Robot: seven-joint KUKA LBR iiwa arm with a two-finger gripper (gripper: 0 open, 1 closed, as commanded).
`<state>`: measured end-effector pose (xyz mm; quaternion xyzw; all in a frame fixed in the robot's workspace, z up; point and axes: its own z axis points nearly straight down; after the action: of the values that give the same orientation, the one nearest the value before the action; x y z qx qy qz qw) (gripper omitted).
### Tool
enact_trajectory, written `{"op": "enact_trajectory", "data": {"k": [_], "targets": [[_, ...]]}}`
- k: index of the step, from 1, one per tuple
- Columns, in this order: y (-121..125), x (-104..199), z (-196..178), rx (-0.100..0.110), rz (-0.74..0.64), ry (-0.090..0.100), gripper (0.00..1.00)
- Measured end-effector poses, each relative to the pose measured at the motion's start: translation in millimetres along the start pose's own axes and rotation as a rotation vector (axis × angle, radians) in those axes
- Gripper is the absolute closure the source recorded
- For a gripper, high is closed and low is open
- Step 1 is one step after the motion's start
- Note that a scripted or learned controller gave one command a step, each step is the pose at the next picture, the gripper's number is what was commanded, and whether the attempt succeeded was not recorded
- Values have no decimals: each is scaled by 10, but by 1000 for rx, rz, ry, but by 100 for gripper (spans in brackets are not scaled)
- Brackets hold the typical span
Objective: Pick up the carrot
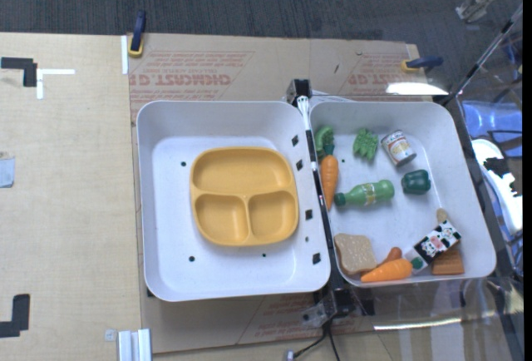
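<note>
An orange carrot with a green leafy top lies upright along the left wall of the right bin, just beside the divider between the bins. A second orange carrot lies on its side near the front wall of the same bin, its tip pointing left toward a slice of bread.
The right bin also holds a green bottle, a small can, a green pepper, a leafy green piece, a cow-print carton and an orange block. A yellow divided plate sits in the left bin.
</note>
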<state>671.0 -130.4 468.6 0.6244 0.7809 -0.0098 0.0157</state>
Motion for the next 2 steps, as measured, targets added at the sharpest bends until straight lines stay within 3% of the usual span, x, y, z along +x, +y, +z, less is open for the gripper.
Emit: {"op": "enact_trajectory", "data": {"k": [1,2], "targets": [[0,1,0,1,0,0,0],[19,-3,-69,-1,-3,-4,100]]}}
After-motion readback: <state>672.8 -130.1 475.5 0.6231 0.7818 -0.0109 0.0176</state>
